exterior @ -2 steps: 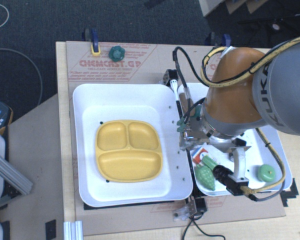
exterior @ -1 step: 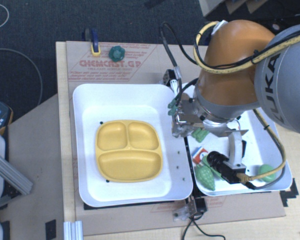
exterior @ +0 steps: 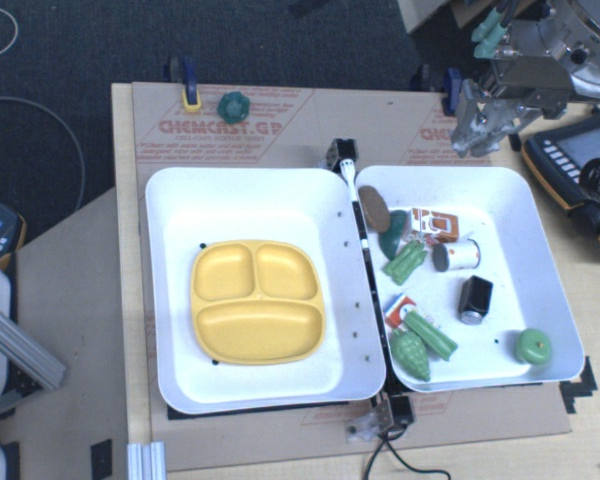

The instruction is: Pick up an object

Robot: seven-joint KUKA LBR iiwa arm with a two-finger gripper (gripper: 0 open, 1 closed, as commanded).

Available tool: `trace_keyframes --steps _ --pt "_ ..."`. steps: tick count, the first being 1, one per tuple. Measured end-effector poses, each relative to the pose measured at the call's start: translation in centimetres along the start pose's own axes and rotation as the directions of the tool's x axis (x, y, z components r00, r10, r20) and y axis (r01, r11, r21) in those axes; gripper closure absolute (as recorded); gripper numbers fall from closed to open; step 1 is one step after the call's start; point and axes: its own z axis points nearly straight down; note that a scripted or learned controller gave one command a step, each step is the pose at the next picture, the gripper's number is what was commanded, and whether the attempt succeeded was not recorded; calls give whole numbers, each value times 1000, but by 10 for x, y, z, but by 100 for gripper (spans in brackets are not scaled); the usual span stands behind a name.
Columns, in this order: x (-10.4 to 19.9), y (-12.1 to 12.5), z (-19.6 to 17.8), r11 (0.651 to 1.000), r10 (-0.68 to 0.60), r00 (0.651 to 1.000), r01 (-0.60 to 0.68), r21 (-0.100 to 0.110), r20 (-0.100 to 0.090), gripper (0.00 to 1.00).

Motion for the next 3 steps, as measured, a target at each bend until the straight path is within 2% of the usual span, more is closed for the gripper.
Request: trace_keyframes --steps 1,2,3 --pt "8 -4 116 999 1 1000 -1 33 6 100" --pt "87 31 41 1000 -9 1000 9 11 -1 100" --pt "130 2 162 999 -7 1000 7 36 7 100"
